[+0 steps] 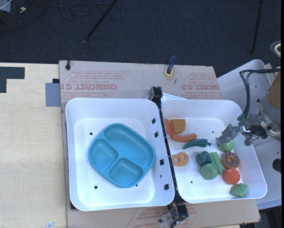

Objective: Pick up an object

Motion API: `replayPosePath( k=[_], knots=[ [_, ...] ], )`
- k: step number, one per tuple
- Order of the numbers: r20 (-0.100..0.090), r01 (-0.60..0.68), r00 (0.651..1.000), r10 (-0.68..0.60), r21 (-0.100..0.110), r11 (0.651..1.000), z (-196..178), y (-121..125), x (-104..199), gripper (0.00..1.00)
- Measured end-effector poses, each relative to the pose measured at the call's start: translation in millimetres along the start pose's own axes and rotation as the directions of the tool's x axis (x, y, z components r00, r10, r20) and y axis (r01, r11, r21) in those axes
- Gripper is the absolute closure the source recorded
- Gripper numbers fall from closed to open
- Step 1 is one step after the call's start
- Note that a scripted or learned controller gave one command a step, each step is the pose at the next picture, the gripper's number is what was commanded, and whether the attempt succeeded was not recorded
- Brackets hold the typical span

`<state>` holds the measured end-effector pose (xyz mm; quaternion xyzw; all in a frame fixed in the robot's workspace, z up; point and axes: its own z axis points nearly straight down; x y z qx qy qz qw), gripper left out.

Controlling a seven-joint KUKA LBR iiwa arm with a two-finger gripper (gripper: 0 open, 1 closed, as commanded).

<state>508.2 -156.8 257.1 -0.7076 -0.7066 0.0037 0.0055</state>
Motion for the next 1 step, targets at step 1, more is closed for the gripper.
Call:
replayPosePath(
  k=[1],
  knots=[
    [0.003, 0.002, 1.0, -0.002, -0.011, 1.0, -5.6, 1.9, -0.3, 0.0]
  ],
)
